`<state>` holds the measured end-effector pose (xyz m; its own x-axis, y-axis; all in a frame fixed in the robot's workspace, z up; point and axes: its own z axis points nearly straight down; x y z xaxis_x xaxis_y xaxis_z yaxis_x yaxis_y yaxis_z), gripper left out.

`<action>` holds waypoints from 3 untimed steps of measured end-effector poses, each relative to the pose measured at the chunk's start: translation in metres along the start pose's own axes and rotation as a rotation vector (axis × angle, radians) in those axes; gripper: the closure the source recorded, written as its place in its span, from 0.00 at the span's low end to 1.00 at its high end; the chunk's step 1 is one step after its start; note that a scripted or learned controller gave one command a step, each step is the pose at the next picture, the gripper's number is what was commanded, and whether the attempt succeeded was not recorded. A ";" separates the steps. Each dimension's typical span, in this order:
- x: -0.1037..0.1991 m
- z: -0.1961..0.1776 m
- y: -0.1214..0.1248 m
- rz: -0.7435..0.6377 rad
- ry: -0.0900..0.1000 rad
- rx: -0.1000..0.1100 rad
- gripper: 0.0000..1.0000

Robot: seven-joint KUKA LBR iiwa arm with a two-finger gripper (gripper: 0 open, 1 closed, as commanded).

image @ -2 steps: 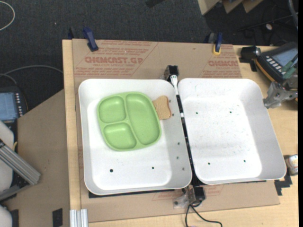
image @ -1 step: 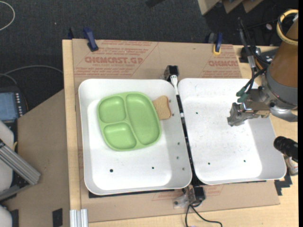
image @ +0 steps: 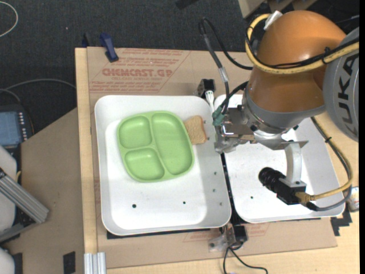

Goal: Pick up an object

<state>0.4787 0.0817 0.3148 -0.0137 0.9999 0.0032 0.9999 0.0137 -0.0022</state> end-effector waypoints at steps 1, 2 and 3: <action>-0.051 -0.149 0.000 0.018 -0.002 -0.021 1.00; 0.017 -0.129 0.000 0.006 -0.002 0.002 1.00; -0.022 -0.139 0.000 0.017 -0.004 -0.005 1.00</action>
<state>0.4796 0.0595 0.4535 0.0038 1.0000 -0.0004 1.0000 -0.0038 0.0031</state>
